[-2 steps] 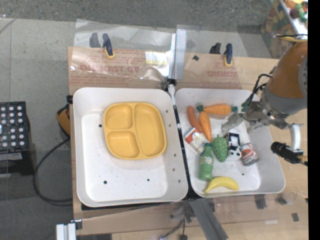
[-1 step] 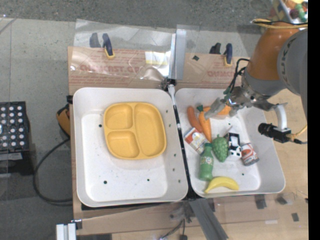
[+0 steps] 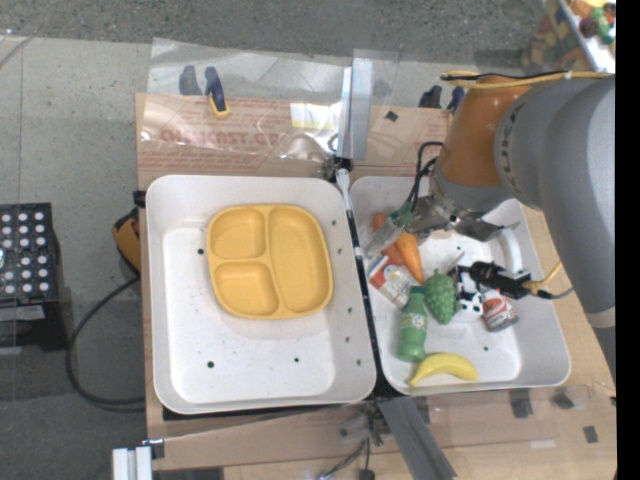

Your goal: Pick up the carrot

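Carrot [image 3: 405, 252] top under the arm [image 3: 520, 143]

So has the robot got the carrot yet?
Not yet. Done: the arm has reached into the right bin, its claw just above the carrot. In hand: nothing I can see; the carrot lies among the toys. Left: grab it and lift it.

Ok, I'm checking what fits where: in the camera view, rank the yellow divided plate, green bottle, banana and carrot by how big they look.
1. Yellow divided plate, by far the largest.
2. Green bottle and banana look about alike, so I won't rank them.
3. Carrot, smallest, though the gripper partly covers it.
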